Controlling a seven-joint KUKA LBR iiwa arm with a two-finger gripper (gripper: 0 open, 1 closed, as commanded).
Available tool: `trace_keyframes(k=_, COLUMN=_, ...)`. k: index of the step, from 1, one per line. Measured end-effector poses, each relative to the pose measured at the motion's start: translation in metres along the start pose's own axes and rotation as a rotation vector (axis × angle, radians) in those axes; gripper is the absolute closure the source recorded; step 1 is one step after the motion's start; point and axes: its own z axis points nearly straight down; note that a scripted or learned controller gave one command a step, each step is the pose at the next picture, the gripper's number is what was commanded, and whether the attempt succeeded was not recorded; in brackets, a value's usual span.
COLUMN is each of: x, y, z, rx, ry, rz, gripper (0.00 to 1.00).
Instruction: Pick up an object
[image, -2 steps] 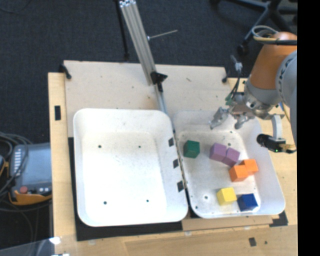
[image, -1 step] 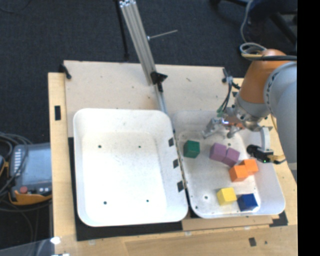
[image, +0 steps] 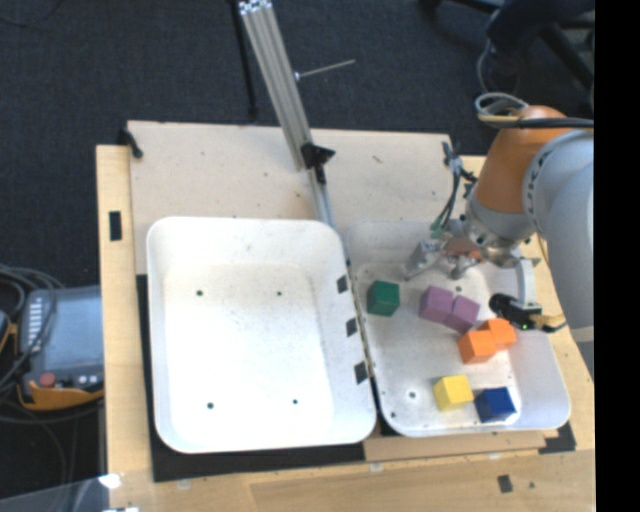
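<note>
Gripper (image: 452, 258) low over right bin (image: 400, 400), near its far edge; finger state impossible to tell, nothing seen between them. Arm (image: 545, 190) entering from right, orange band above wrist. Purple block (image: 447, 307) just in front of gripper; green cube (image: 382, 297) toward bin's left edge. Orange cube (image: 487, 340), yellow cube (image: 452, 391), blue cube (image: 495, 404) clustered toward near right corner. Left bin (image: 250, 330) alongside.

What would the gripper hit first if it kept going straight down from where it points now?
Probably bare floor of the right bin, just behind the purple block. The gripper hangs at the bin's far side; depth is hard to judge.
</note>
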Motion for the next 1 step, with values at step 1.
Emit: trace_keyframes(k=1, x=-0.0013, y=0.0012, z=-0.0132, rx=-0.005, ry=-0.002, rz=0.0, gripper=1.0)
